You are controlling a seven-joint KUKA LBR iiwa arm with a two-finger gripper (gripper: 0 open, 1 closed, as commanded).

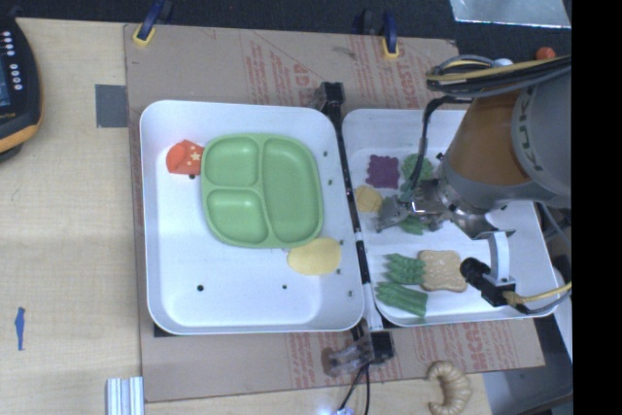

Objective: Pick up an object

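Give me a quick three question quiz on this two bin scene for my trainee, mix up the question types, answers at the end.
1. True or false: the green divided plate lies in the left bin.
2. Which item lies right beside the toast slice in the right bin? A) green beans B) red piece C) purple piece
3. Fill in: the gripper sits over the ____ bin.

Key:
1. True.
2. A, the green beans; the red piece is in the left bin and the purple piece lies farther up.
3. Right.
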